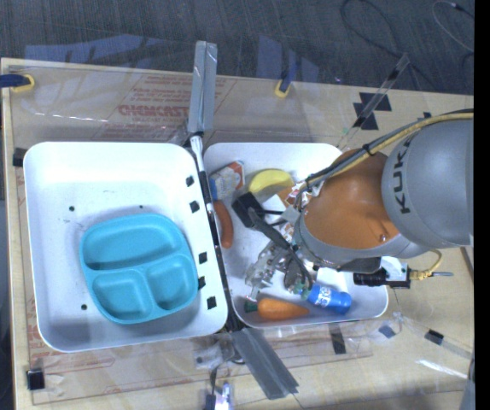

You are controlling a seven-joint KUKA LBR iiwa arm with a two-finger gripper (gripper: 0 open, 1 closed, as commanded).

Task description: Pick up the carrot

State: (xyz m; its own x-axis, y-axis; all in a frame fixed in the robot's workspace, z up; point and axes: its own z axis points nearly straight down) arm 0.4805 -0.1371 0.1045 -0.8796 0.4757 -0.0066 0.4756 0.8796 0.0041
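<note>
Low in the right bin [228, 156], the jaws [272, 267] hang over the clutter, and whether they are spread or pressed together cannot be told from this slant. Nothing is seen pinched between them. At about 6 o'clock from the jaws, near but apart, the carrot [283, 309] lies flat along the bin's near wall, its length running roughly 9 to 3 o'clock. At 4 o'clock from the jaws a blue and white bottle [329, 298] lies just beside the carrot's right end. At 10 o'clock a reddish sausage [224, 222] lies by the bin's left wall, and at 12 o'clock a yellow banana-like piece [270, 181] sits near the far wall. At 2 o'clock rises the arm's orange band [347, 212], with the grey body [428, 182] beyond it. At 9 o'clock, well apart in the left bin [53, 186], rests a blue divided tray [140, 267]. Both bins sit on the tabletop [100, 92].
</note>
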